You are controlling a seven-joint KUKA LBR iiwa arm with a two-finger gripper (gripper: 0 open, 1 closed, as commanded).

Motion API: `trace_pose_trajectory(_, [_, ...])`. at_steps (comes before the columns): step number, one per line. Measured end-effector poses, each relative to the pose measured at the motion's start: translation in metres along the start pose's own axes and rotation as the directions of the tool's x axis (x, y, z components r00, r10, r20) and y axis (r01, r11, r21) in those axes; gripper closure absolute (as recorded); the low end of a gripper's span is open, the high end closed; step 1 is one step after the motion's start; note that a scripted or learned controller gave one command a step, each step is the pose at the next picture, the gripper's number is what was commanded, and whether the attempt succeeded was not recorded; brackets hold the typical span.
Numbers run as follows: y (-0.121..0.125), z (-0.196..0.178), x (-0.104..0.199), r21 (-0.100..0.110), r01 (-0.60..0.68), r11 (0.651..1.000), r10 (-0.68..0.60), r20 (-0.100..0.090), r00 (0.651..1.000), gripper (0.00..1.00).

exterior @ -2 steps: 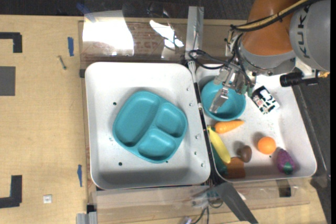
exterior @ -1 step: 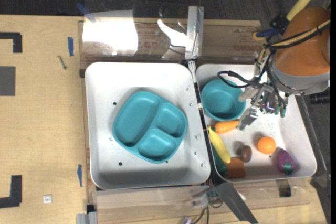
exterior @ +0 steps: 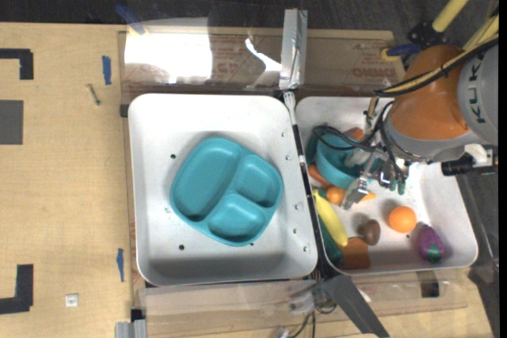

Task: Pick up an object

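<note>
gripper (exterior: 360,190) over right bin (exterior: 451,245) (finger state unclear), arm (exterior: 475,103) lettered "ku"

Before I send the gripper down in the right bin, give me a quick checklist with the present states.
1. Gripper over right bin: ok.
2. Object directly below: cannot tell; small orange piece and banana both lie close.
3. Finger opening: cannot tell.
4. Nothing held yet: cannot tell.
5. Room around targets: not ok; banana, brown object and teal bowl crowd the left side.
6. Easier target: ok; orange sits apart from the purple object.
</note>
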State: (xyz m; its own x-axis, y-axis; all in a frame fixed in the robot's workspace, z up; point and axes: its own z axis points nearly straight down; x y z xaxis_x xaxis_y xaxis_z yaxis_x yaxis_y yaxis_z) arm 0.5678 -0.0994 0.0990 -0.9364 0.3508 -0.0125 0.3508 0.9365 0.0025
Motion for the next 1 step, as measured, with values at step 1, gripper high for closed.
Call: trace_pose_trajectory(1, [-0.016, 0.0045, 0.0384, -0.003, 0.006, 1.0, -0.006, 0.017, 1.0, 0.0])
